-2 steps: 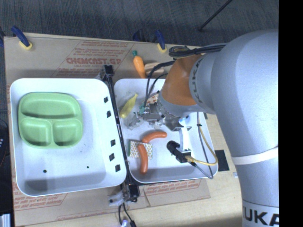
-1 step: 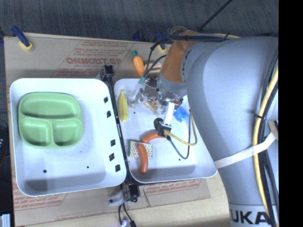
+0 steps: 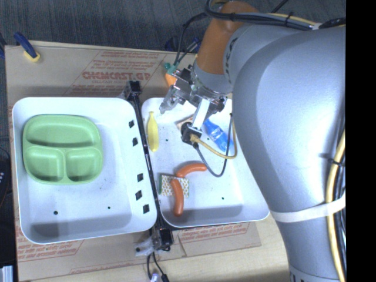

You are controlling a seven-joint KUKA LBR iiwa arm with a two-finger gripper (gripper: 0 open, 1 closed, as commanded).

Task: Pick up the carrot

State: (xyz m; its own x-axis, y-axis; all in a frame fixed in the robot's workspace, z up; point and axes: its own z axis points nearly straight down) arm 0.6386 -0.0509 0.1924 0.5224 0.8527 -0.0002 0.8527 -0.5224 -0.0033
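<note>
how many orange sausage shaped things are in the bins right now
2, both in the right bin: a curved one mid-bin, a straighter one just below it by a small patterned packet. The arm may hide others.

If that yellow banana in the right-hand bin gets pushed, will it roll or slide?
The banana looks smooth and glossy, so it would probably slide on the bin floor. Its curved, narrow shape suggests it may pivot rather than roll straight. It lies near the bin's left wall, which would likely stop it.
</note>
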